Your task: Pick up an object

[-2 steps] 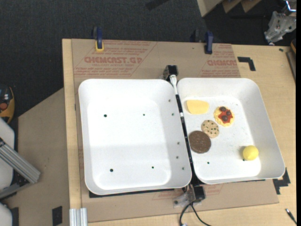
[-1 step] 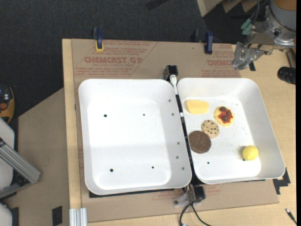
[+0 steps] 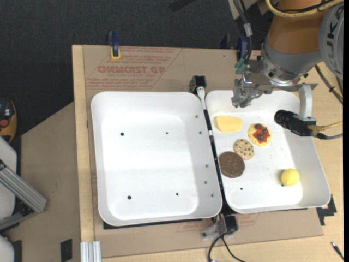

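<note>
The pincer (image 3: 241, 101) hangs over the far end of the right bin (image 3: 311, 192), holding nothing; how far it is open I cannot tell. Just below it lies the yellow cheese slice (image 3: 228, 124), the nearest pick. This looks like the approach step; next it should descend onto the slice.

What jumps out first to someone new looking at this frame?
The grey and orange arm at the top right, with its gripper over the back edge of the right bin. Next, the toy food clustered in that bin: a yellow wedge, a small pizza, a chip cookie, a brown disc and a yellow ball off to the right.
</note>
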Controlling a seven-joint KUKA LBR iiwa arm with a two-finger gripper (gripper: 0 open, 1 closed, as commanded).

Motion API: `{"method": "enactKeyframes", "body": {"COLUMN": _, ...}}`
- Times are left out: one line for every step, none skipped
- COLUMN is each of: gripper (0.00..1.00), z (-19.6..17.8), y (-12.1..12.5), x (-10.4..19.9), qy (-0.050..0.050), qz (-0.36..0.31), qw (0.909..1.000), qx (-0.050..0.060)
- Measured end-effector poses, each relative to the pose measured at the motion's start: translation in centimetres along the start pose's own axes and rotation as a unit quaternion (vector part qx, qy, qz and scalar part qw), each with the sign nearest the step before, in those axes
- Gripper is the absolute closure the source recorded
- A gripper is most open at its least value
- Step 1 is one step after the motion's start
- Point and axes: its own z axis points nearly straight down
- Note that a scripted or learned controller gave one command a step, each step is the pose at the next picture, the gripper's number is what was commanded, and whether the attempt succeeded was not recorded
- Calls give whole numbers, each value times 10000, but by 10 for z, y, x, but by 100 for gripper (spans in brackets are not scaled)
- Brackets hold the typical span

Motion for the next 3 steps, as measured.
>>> {"method": "enactKeyframes", "body": {"gripper": 100, "z": -170, "y": 29, "x": 10, "qy": -19, "qz": 12, "qw": 9999, "qx": -165}}
{"method": "enactKeyframes", "body": {"gripper": 100, "z": -82, "y": 26, "x": 64, "qy": -12, "qz": 12, "qw": 10000, "qx": -16}}
{"method": "enactKeyframes", "body": {"gripper": 100, "z": -46, "y": -14, "x": 149, "qy": -4, "qz": -15, "qw": 10000, "qx": -14}}
